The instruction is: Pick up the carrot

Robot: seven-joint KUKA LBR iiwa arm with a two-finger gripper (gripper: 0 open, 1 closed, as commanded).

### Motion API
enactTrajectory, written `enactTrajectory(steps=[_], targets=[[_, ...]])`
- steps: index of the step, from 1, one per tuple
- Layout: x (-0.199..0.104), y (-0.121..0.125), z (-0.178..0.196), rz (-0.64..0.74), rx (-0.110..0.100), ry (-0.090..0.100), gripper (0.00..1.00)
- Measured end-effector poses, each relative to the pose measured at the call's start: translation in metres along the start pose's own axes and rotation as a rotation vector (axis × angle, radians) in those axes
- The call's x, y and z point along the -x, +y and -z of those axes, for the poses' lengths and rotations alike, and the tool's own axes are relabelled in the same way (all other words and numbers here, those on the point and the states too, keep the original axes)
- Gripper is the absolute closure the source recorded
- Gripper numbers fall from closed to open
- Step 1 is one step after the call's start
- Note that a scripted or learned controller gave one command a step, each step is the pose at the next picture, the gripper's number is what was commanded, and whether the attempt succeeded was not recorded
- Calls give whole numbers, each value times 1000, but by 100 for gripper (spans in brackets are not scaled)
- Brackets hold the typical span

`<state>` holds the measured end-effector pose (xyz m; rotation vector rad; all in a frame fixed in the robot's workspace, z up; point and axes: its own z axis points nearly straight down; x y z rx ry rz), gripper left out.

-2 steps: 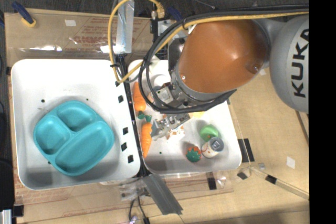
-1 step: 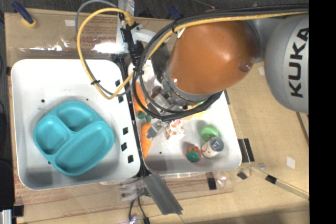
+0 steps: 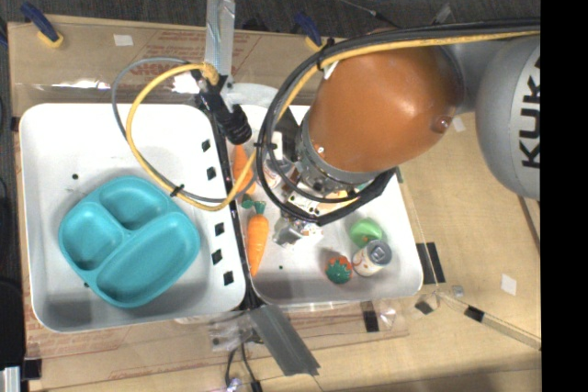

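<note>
The arm's orange band (image 3: 381, 110) hides much of the right bin (image 3: 404, 275); whether the gripper (image 3: 292, 229) is spread or closed cannot be told. Just left of it, the carrot (image 3: 256, 239) lies along the bin's left wall, beside the divider.

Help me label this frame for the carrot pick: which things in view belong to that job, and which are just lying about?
Belongs to the job:
- carrot, lying along the right bin's left wall
- gripper, low over the right bin, beside the carrot

Just lying about:
- teal divided plate in the left bin
- small green item
- small round can
- strawberry-like toy
</note>
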<state>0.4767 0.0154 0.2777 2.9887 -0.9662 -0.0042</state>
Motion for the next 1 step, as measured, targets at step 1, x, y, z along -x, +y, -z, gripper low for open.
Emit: enactTrajectory(steps=[1], targets=[[-1, -13, 56, 400, -4, 3, 100]])
